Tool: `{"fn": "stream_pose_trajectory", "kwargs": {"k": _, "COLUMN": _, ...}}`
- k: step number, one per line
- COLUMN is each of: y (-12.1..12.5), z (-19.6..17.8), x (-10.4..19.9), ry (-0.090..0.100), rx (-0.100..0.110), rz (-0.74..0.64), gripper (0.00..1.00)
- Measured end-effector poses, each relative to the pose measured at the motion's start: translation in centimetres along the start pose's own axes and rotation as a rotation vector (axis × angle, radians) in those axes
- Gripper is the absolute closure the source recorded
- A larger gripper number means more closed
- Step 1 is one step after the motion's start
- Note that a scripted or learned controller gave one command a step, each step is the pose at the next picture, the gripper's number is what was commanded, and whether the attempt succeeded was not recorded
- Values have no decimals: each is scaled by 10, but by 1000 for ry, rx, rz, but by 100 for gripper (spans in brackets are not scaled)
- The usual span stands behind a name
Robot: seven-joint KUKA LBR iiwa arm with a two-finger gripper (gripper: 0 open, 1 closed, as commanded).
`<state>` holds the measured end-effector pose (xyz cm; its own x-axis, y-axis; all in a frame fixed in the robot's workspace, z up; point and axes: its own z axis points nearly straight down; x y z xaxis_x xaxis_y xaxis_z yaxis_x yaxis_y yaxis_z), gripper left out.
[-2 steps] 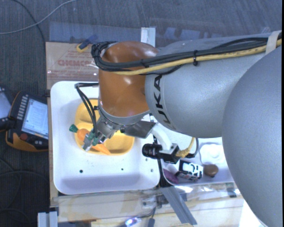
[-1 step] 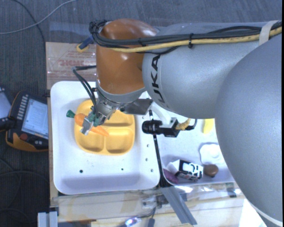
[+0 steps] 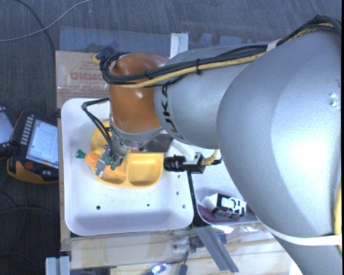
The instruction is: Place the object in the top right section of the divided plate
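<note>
While tool [image 3: 110, 160] hovers over yellow plate [image 3: 143, 171], cardboard [image 3: 80, 76] lettering seems "CHOMO".

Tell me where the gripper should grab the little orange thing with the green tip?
Probably on its orange body, coming straight down from above. It lies flat on the yellow plate, and the green tip looks too thin to pinch. The gripper hangs right beside it.

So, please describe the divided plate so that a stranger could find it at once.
Look in the left white bin, directly under the arm's orange band. The divided plate is the yellow dish there, with raised ridges that split it into sections. It is the largest yellow thing in that bin, and the gripper hovers at its left part.
</note>
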<state>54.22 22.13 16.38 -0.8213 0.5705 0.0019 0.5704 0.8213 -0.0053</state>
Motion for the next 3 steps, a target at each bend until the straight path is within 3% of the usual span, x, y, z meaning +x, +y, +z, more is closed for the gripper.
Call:
{"fn": "stream_pose_trajectory", "kwargs": {"k": 1, "y": -32, "z": 50, "x": -23, "ry": -11, "rx": -18, "rz": -209, "gripper": 100}}
{"fn": "stream_pose_trajectory", "kwargs": {"k": 2, "y": -73, "z": 53, "x": -8, "ry": -55, "rx": -76, "rz": -119, "gripper": 100}}
{"fn": "stream_pose_trajectory", "kwargs": {"k": 3, "y": -65, "z": 53, "x": -46, "ry": -41, "rx": -62, "rz": -277, "gripper": 100}}
